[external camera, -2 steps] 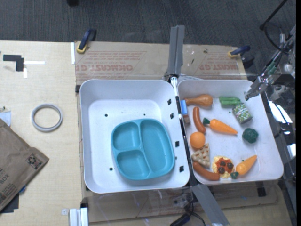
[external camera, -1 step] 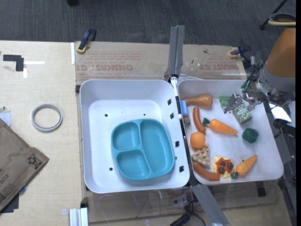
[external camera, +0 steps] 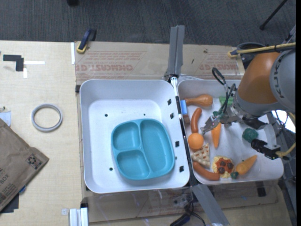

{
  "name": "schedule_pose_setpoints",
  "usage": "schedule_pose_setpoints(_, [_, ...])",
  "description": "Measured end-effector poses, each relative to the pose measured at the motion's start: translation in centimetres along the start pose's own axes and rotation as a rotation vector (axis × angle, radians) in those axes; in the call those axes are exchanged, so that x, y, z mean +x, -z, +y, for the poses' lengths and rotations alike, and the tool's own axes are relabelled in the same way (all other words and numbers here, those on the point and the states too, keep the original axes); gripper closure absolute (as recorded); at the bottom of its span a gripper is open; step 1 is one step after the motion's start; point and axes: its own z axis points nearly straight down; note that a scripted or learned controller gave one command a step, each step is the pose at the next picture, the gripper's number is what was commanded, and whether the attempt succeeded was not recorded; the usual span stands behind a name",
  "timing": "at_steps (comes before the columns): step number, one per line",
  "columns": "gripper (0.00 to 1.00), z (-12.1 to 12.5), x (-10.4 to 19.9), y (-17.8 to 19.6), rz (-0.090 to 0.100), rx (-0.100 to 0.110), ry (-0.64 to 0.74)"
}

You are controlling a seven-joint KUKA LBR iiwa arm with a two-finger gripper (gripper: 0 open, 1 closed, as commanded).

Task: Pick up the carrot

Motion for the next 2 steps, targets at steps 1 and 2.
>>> schedule_pose_setpoints(1, [1.0, 0.0, -0.2, 0.8, 0.0, 0.0, -0.005])
schedule_pose_setpoints(2, [1.0, 4.1, 3.2, 9.8, -0.002, 0.0, -0.358])
